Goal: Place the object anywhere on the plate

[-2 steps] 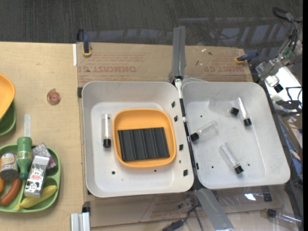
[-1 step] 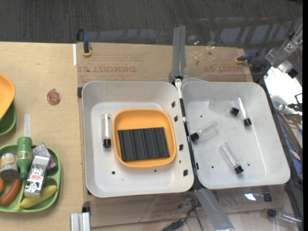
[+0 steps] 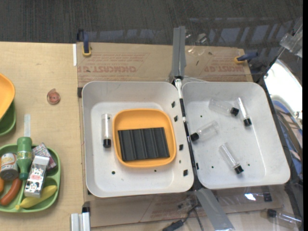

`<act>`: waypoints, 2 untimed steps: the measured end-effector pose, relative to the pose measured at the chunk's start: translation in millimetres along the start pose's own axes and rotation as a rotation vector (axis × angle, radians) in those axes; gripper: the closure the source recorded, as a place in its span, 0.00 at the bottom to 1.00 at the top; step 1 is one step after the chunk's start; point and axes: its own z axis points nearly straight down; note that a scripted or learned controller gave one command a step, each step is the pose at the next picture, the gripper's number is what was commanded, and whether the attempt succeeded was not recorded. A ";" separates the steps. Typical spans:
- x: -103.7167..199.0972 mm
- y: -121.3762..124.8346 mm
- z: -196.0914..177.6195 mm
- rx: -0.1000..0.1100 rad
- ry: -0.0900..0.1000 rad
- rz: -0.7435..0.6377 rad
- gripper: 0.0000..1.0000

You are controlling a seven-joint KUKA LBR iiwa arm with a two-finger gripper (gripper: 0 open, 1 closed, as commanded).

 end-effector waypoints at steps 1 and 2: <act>2.7 -1.8 0.6 -0.001 0.003 -0.299 1.00; 1.4 -0.5 -0.1 -0.002 0.001 -0.536 1.00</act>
